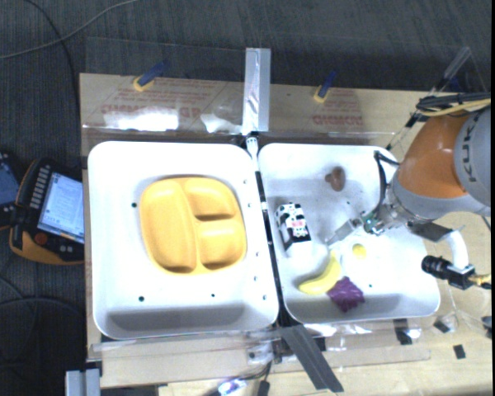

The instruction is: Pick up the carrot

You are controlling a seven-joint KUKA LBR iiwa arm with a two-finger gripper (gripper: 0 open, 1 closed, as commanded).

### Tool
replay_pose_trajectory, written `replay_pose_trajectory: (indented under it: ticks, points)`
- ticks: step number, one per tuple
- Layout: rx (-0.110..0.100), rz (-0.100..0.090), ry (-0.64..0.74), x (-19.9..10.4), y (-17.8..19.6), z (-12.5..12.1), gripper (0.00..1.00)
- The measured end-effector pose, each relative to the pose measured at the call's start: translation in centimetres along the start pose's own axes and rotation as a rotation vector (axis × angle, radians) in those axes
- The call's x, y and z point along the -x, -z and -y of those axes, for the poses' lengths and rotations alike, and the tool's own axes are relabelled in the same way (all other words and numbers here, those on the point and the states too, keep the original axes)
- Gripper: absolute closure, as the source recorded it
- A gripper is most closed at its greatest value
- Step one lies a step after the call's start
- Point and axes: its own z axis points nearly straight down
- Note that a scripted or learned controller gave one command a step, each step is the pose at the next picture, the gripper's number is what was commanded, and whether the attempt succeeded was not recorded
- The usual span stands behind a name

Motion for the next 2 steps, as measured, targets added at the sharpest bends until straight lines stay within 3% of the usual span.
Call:
replay_pose_trajectory:
  ticks: [1,2]
  points:
    - [-0.009,-0.009,0.125,0.7,3.2,4.3,0.0]
    - [0.003,-0.002,0.393,1.5,0.1,7.1,0.0]
